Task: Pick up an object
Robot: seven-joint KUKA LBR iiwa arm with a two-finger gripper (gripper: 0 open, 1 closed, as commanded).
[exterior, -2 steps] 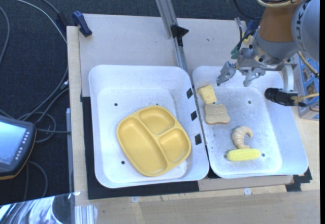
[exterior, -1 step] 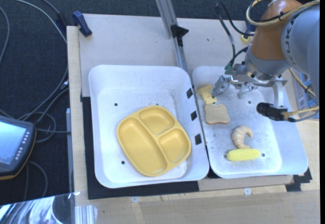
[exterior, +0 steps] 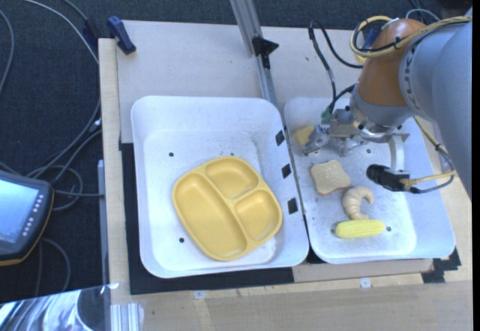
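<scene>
The right bin (exterior: 427,236) holds several toy foods. A tan bread slice (exterior: 330,176) lies near its middle, a pale croissant (exterior: 358,201) just right of it, and a yellow corn cob (exterior: 359,229) near the front edge. A small yellow piece (exterior: 302,134) sits in the bin's far left corner. My gripper (exterior: 318,139) is low over that corner, right beside the yellow piece and just behind the bread. The wrist hides where the gripper meets the piece, so I cannot see whether it holds anything.
The left bin (exterior: 150,127) holds a yellow divided plate (exterior: 227,206). A metal pole (exterior: 247,7) slants over the wall between the bins. A black cable connector (exterior: 386,177) hangs over the right bin. A blue clip (exterior: 120,33) lies on the bench's far left.
</scene>
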